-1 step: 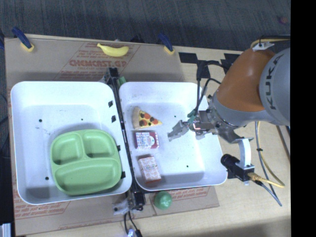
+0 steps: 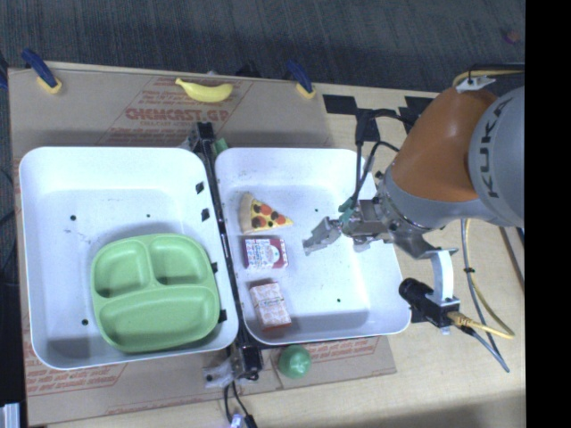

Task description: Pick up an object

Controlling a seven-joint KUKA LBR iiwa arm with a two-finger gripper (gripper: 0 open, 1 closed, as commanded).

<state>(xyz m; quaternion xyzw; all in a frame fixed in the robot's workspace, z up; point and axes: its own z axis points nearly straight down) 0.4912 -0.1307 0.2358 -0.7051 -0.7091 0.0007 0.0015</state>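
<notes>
Cardboard sheet (image 2: pixel 178 105) on the bench, clamped at the back, carries both white bins. We see the left bin (image 2: pixel 53 176) holding a green divided tray (image 2: pixel 156 291). The right bin (image 2: pixel 294 163) has three small things in a column near its left wall: a pizza-slice toy (image 2: pixel 262 212) at the back, a red-and-white packet (image 2: pixel 264 253) in the middle, a brownish packet (image 2: pixel 269 304) at the front.

A yellow banana (image 2: pixel 204 88) lies on the cardboard behind the bins, and a green ball (image 2: pixel 293 360) sits just in front of the right bin.

The gripper (image 2: pixel 319 236) hangs over the right bin's bare floor, near the middle packet but apart from it, nothing between its fingers. Whether the fingers are spread or closed we cannot tell at this angle.

Our read on handling: all three look light. The packets look flat and probably soft with slick wrappers, so we'd pinch across the short sides, low to the floor. The pizza slice looks stiffer, and we'd grip it across its wide crust end.
</notes>
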